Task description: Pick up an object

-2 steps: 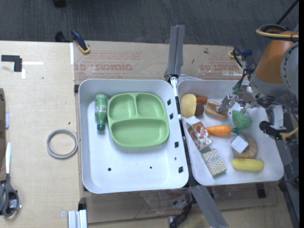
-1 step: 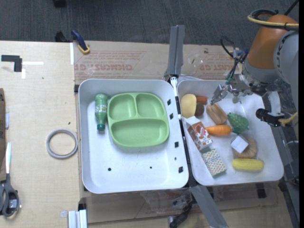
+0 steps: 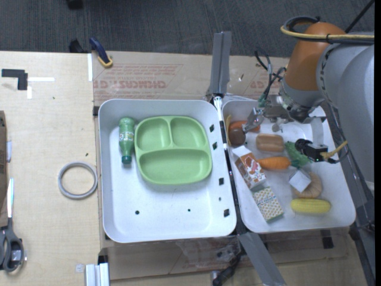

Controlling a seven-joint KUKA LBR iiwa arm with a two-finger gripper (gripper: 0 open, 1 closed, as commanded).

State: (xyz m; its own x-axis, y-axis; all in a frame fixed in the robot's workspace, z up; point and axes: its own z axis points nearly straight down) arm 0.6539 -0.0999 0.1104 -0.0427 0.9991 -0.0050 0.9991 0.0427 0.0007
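Gripper [image 3: 260, 117] at right bin's [image 3: 339, 216] far left corner, finger state impossible to tell; just beside and below it, brown rounded object [image 3: 237, 136] near orange carrot [image 3: 274, 163].

Left bin [image 3: 113, 207] holds a green divided plate [image 3: 173, 150] and a green bottle [image 3: 126, 139]; the gripper [image 3: 255, 121] hangs over the right bin [image 3: 339, 216] with toy foods, near a carrot [image 3: 274, 163]

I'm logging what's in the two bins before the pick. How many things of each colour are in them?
Green: 3, bottle, divided plate, leafy vegetable
Orange: 2, carrot, sausage
Yellow: 1, corn cob
Brown: 1, round brown item
Printed boxes: 2, red-and-white, pale green
Total: 9
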